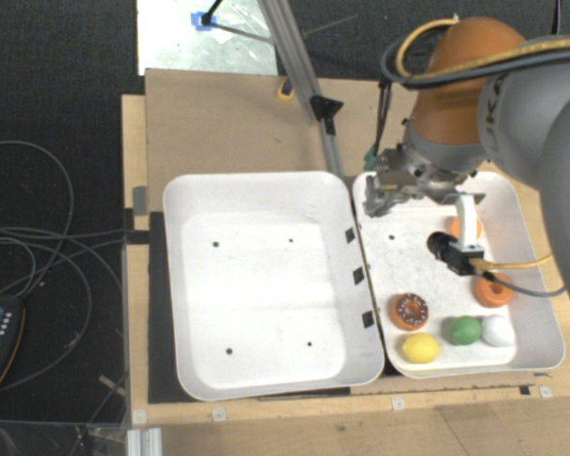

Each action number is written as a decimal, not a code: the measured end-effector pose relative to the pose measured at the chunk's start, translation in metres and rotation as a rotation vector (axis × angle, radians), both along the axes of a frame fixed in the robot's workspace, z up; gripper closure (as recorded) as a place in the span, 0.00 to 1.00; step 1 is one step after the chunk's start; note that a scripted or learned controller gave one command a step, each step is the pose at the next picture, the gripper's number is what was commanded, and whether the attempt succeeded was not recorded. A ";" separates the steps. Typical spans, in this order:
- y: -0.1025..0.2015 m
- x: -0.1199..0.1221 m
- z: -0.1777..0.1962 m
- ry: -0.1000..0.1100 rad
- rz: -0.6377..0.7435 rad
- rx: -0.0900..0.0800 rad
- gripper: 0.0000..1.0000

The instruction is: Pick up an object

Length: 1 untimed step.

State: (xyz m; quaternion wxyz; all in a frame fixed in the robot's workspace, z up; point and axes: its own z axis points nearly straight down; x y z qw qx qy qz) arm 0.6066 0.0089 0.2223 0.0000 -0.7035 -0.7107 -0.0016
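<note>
Hovering tool (385, 198) over right bin (537, 255), far end.

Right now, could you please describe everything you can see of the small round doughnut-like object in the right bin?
The small brown ring-shaped toy doughnut lies flat on the floor of the right-hand shallow white bin, near its left wall and toward the front. It looks like moulded plastic, with pale speckles on top and a small dark centre hole. A yellow lemon-shaped toy sits just in front of it, close or barely touching; I cannot tell which.
</note>
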 end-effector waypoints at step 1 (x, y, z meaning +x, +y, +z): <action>0.051 0.003 -0.006 0.001 0.000 0.000 1.00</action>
